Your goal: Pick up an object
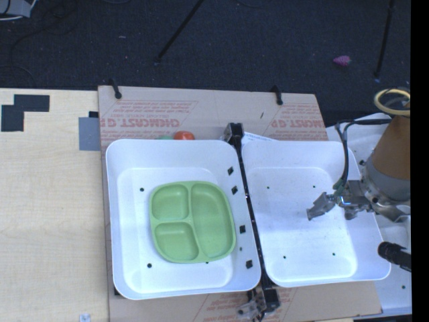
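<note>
Fingers of the end effector (320, 208) are reaching into the right bin (301, 274) from three o'clock, hanging over its floor toward the right wall. Whether they are spread or pressed together I cannot tell; the grey metal tip is showing as one blurred wedge, and nothing is showing between or under it. Behind it, the grey wrist and the orange band of the arm (392, 153) are sitting at the three o'clock edge of the view.

Lying in the left bin (124, 274) is the green plate (192, 221), a smooth, matte plastic tray with rounded corners, divided by raised ribs into three compartments. It is resting flat on the bin floor, slightly toward six o'clock of the bin's centre. Its long axis is running roughly from eleven o'clock to five o'clock, with the single long compartment facing three o'clock and the two smaller ones facing nine o'clock.

Both bins are shallow, glossy white, with rounded rims, sitting on brown printed cardboard (147, 116). A small red-orange object (184, 136) is peeking over the left bin's twelve o'clock rim. The pale wood worktop (47, 213) is stretching out at nine o'clock.
</note>
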Controlling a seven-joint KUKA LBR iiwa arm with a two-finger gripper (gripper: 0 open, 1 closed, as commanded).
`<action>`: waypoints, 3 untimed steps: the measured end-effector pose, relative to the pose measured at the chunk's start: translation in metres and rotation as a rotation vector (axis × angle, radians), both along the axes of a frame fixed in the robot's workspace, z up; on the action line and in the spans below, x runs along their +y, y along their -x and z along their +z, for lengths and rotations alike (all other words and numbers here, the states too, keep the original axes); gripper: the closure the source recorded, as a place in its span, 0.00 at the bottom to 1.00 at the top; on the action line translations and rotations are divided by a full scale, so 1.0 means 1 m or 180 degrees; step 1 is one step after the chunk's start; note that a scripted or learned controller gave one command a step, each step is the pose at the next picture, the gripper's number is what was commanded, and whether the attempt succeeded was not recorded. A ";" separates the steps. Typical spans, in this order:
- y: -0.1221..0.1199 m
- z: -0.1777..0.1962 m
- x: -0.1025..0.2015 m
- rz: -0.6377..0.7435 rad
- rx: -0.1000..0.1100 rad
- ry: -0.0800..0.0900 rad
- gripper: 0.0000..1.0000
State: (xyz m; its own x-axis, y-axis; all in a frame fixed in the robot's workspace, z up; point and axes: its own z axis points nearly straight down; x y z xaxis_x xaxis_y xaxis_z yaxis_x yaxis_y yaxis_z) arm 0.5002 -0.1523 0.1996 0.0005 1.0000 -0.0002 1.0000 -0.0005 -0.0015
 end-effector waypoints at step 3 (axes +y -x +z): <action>0.010 -0.097 -0.005 -0.0017 0.0012 -0.0008 1.00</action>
